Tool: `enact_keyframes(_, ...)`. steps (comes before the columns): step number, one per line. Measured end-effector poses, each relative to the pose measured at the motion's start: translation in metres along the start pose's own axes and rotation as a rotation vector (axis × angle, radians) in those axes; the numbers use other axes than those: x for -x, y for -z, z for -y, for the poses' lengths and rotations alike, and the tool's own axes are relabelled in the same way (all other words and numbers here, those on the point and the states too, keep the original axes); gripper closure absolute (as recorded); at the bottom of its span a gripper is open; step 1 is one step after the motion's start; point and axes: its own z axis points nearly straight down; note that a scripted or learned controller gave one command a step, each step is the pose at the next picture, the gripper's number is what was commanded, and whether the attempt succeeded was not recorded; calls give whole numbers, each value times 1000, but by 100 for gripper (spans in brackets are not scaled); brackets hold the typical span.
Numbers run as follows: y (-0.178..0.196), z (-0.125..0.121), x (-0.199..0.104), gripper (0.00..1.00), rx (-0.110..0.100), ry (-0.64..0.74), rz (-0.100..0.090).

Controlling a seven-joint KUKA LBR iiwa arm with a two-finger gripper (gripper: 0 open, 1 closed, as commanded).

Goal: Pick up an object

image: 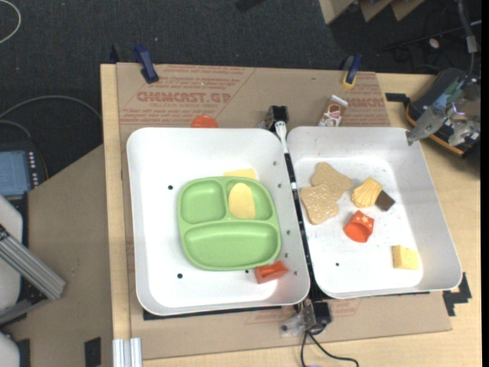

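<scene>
Gripper [447,117] hangs off the right bin's [428,205] far right corner, outside its rim; grip state cannot be told. Nothing held that I can see. Pickable items cluster mid-bin: two tan toast pieces [325,193], orange cup [359,226], yellow block [405,258] alone near the front-right rim. Open floor around the block probably favours a clean descent.

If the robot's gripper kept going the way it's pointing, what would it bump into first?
Probably the right white bin. The gripper hangs at that bin's upper right corner, seemingly aimed down and leftward. Its rim or bare floor looks to come first, before the ridged yellow piece. Depth is hard to judge.
</scene>
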Motion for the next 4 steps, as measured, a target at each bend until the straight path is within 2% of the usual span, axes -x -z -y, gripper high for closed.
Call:
enact_keyframes(1, -146, 17, -61, 0, -13, 4, -7)
enact_keyframes(2, -196, 65, -65, 0, -9, -1, -4)
enact_keyframes(3, -193, 93, -116, 0, -5, 3, -4)
enact_keyframes(4, -183, 91, -112, 100, 2, -2, 1)
